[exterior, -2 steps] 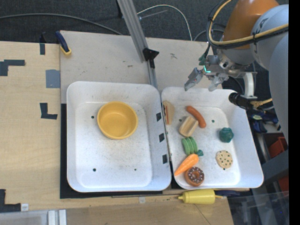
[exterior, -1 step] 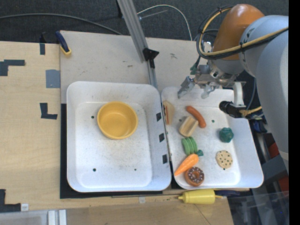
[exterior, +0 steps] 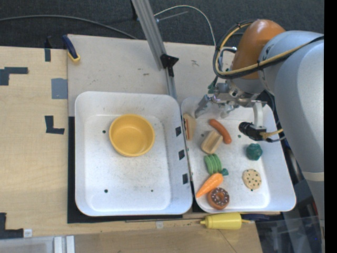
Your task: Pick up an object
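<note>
While the arm (exterior: pixel 295 78) reaches in from the right, its gripper (exterior: pixel 215 103) is held above the far edge of the right bin (exterior: pixel 274 194), near the corner that meets the left bin (exterior: pixel 89 194). Whether the fingers are spread or pressed together cannot be told, since they are blurred against the white rim, and nothing can be seen between them.

The objects to be picked are gathered in the right bin. A sausage (exterior: pixel 220 130) is found just below the gripper, with a bread roll (exterior: pixel 211 141) touching or almost touching it. A slice of toast (exterior: pixel 189 126) is propped against the bin's left wall. Further toward the near edge lie a green pepper (exterior: pixel 213 164), a carrot (exterior: pixel 209 185) and a chocolate doughnut (exterior: pixel 218 198), closely packed. A cookie (exterior: pixel 251 179) and a dark green piece (exterior: pixel 254 151) (possibly broccoli) are set apart on the right side, with bare floor around them.

The left bin holds a yellow bowl (exterior: pixel 131 135) in its far half; much open floor is left around it. A yellow bottle (exterior: pixel 223 221) is laid on the bench just outside the near rim of the right bin.
</note>
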Robot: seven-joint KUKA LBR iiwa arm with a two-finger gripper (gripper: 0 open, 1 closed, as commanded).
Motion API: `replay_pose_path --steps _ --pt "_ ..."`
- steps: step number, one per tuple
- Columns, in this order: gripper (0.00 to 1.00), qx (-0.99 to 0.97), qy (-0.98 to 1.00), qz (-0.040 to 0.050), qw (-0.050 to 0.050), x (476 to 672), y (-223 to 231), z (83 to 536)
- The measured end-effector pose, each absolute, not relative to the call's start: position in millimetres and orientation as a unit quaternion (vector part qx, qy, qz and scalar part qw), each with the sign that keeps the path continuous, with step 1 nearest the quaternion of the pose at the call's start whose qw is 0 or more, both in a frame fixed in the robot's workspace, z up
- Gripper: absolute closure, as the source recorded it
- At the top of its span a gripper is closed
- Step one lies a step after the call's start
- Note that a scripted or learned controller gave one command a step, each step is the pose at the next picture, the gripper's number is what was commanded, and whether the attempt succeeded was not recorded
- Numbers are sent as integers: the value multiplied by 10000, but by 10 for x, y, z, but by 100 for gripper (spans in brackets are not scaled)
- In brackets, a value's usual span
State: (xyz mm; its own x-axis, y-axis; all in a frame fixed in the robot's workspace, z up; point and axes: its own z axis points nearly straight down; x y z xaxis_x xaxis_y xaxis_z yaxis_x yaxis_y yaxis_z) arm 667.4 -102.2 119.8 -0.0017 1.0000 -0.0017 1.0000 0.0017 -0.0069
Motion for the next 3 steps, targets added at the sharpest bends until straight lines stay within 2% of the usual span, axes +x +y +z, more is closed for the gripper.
replay_pose_path --steps 1,2,3 --pt "0 -7062 -7080 28 13 6668 -1020 879" --pt "100 -7058 -7084 27 12 6667 -1011 981" --pt "100 -7063 -7079 -18 -21 6665 -973 1615"
